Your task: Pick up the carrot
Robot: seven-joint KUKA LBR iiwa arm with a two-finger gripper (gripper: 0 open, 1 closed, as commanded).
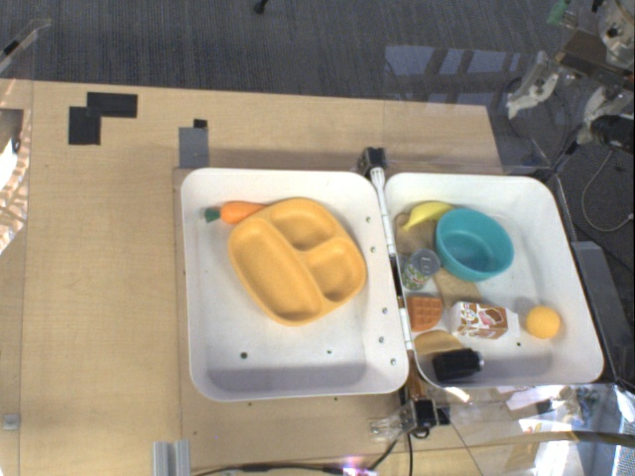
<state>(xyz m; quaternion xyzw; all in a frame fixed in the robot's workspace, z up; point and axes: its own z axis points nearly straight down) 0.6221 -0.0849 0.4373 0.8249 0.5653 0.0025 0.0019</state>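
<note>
Carrot (238, 211), small and orange with a green stub at one end, lies on its side in the left bin (288, 380). It is in the back corner, well apart from the fingers (571, 77), which seem to be the grey hardware high above the right bin's (566, 266) outer edge. Whether they are open or closed, I cannot tell.

The main risk is the tight spot. The carrot lies just beside, perhaps touching, the rim of a yellow divided plate (298, 261), and the bin's back wall is near on its other side. Fingers coming down there could land on the plate's rim, close on the rim instead of the carrot, or push the carrot along the wall. It is slim and rounded, so it will probably roll or slip from a grip placed off its middle.

On the nearer side, under the fingers, the right bin holds a teal bowl (474, 244), a yellow banana-like piece (427, 214), a waffle (425, 312), a small carton (481, 320), a yellow ball (542, 322) and a black object (456, 365). A low reach across could brush the bowl. The counter (99, 315) beyond is bare wood.
</note>
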